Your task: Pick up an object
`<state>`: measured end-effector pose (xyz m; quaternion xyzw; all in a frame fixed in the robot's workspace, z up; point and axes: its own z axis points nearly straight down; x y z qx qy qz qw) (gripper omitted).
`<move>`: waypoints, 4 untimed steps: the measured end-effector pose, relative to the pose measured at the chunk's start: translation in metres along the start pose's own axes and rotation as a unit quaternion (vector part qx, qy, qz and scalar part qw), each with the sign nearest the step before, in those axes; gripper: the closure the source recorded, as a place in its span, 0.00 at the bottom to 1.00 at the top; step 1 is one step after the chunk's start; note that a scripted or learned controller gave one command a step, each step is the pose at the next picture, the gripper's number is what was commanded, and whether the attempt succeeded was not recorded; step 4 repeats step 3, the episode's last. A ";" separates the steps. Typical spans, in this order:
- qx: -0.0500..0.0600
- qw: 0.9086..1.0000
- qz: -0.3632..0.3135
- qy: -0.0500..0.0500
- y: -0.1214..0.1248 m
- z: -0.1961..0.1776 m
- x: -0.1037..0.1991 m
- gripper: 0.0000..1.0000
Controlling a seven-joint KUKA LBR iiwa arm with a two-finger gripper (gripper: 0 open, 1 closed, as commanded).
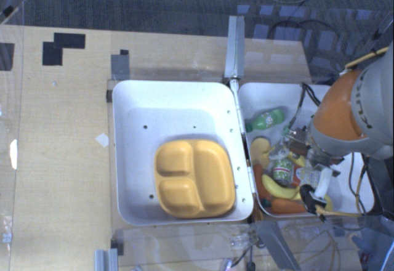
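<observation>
While the arm leans in from the right: it hangs low over the right bin [345, 205], placed to pick there.
Gripper [308, 197]: whether open or closed, cannot tell.
Banana [278, 188]: just beside the gripper.
Green bottle [266, 119]: farther back.
Yellow tray [194, 177]: left bin.

The objects for picking lie heaped in the right bin [369, 199]: a green bottle [266, 119] on its side at the far left of the pile, and a pale yellow rounded fruit [260, 148] just near of it. A small can with a red and green label [282, 171] sits in the middle of the heap. A banana [278, 189] and an orange carrot [284, 206] lie along the bin's near wall.
</observation>
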<state>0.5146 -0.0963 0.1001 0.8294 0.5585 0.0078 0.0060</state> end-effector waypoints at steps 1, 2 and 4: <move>-0.003 1.000 -0.001 0.001 0.003 -0.012 0.002 1.00; 0.008 0.994 0.109 -0.003 0.036 -0.015 0.030 1.00; 0.007 0.995 0.104 -0.003 0.079 -0.084 0.052 1.00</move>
